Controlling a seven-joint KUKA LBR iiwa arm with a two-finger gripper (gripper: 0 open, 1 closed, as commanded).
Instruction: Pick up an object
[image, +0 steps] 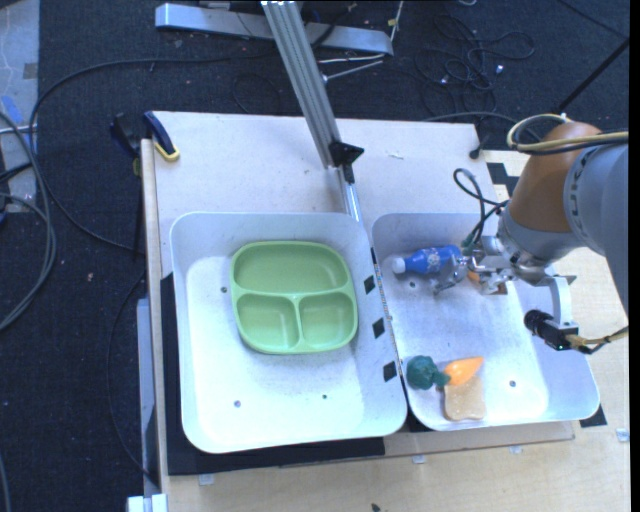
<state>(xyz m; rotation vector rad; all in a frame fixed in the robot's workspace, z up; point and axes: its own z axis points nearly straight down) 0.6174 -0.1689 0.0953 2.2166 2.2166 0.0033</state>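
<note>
Gripper (478, 270) poised beside blue bottle (428, 262), aligned for grasp; jaw state indeterminate; toy carrot (462, 371) well below.

In the right bin (560, 395) I see open floor mid-bin; the blue bottle (428, 262) crowds the far end, the toy carrot (462, 370) and bread slice (464, 401) the near edge.

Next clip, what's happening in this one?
A KUKA arm reaches in from the right over the right bin, its gripper low beside a small blue bottle lying on its side near the bin's far edge. Whether it has hold of the bottle is unclear. A toy carrot and a tan piece lie at the near edge. The left bin holds a green divided plate.
</note>
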